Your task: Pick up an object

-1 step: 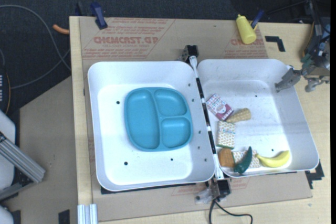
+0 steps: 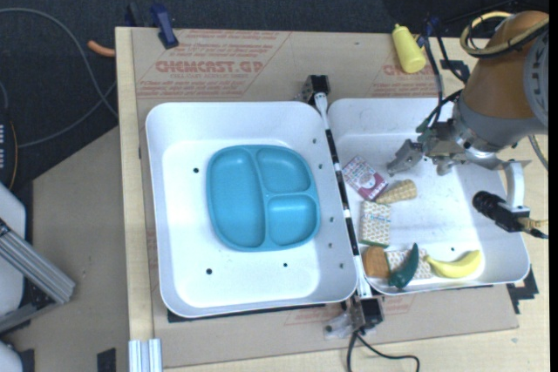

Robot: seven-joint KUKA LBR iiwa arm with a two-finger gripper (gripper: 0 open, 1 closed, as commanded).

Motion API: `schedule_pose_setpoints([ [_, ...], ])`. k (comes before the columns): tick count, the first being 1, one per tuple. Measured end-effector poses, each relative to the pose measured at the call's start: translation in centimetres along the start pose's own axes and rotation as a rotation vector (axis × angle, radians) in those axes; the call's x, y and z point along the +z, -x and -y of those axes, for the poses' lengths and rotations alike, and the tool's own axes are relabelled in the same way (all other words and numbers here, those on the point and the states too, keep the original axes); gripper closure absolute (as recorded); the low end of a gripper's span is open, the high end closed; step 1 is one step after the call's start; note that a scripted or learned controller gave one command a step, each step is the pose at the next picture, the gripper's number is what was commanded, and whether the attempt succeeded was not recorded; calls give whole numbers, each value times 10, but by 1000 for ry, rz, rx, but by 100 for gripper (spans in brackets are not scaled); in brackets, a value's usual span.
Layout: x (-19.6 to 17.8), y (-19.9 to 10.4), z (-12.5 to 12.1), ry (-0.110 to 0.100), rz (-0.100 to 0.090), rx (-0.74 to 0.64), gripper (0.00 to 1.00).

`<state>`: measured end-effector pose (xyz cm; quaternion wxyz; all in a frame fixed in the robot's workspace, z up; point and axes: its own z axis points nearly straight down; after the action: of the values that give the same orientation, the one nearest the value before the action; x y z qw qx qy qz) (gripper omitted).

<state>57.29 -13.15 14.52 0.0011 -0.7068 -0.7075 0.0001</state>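
Note:
My gripper (image 2: 424, 161) hangs over the upper middle of the right bin (image 2: 384, 119), with its fingers spread and nothing between them. Just below and left of it lie a pink and white packet (image 2: 364, 179) and a tan wafer (image 2: 397, 192). Further toward the front are a patterned packet (image 2: 377, 224), a brown block (image 2: 375, 261), a teal object (image 2: 404, 269) and a yellow banana (image 2: 455, 264). None of these touches the gripper.
The left bin (image 2: 174, 144) holds a blue divided plate (image 2: 261, 196). A yellow bottle (image 2: 408, 49) lies on the bench behind the right bin, and a blue clamp (image 2: 163, 24) sits at the bench's far left corner. The arm (image 2: 501, 91) covers the right bin's right side.

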Motion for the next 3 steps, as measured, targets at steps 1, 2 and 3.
schedule_pose_setpoints([
  [1, 57, -29, 1, 7, 3, 0, 0],
  [2, 57, -30, -34, 9, 3, 0, 0],
  [3, 57, -33, 17, 11, 2, 1, 0],
])
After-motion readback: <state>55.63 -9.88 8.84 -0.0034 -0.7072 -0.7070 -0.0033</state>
